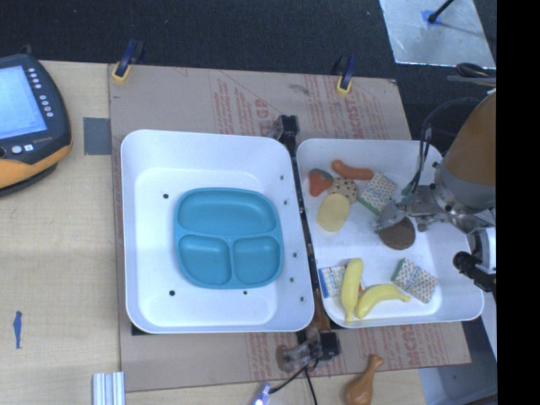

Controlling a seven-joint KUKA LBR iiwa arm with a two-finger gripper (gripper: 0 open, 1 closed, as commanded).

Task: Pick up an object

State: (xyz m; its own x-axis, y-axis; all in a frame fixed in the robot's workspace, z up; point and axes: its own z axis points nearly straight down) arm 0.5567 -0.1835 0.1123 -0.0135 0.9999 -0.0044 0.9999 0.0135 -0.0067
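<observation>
My gripper reaches in from the right and hangs low in the right bin, just above a brown disc that it partly covers. A patterned packet lies just to its upper left. Further left are a pale yellow toy, a speckled cookie, a red and green piece and an orange sausage. Two bananas and another patterned packet lie near the bin's front.
The left bin holds a blue divided plate. A teach pendant sits at the far left of the bench. A brown toy drumstick lies outside the bins at the front. Clamps join the bins.
</observation>
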